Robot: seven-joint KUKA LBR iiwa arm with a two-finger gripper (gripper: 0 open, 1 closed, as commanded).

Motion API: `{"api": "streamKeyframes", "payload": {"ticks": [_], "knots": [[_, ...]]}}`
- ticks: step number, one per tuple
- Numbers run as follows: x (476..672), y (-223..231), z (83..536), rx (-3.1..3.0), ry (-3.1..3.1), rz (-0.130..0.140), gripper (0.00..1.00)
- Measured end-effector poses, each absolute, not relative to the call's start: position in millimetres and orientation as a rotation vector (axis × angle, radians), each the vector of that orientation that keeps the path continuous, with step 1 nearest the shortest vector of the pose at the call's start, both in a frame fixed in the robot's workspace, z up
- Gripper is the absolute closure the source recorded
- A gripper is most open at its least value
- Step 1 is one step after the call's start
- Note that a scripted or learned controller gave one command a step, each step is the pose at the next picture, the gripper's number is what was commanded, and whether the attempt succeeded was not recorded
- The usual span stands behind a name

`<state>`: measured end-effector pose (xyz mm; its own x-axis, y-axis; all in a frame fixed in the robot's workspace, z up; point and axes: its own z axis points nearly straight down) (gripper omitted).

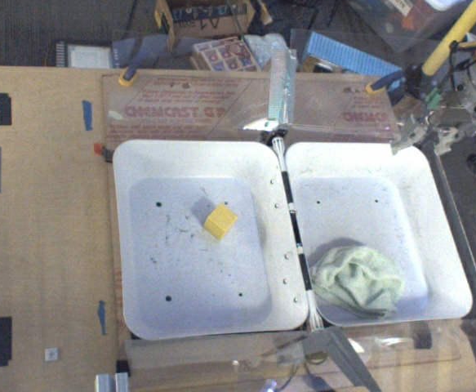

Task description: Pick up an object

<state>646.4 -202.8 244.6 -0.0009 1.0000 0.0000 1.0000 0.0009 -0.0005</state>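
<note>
A small yellow block (220,220) lies in the left white bin (140,178), a little above its middle. A crumpled pale green cloth (358,278) sits in the right white bin (360,178), near its front edge. My gripper (420,134) hangs over the far right corner of the right bin, well away from both objects. Nothing shows between its tips.
A metal divider (291,219) runs between the two bins. A clear plastic sheet (189,113) with clamps lies behind them. Boxes and cables clutter the floor at the back. The wooden bench (42,219) stretches to the left.
</note>
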Motion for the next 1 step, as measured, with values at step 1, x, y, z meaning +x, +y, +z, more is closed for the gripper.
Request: {"api": "streamKeyframes", "payload": {"ticks": [1], "knots": [[645.6,-188.4,199.6,-1.746,-2.612,0.0,0.0]]}}
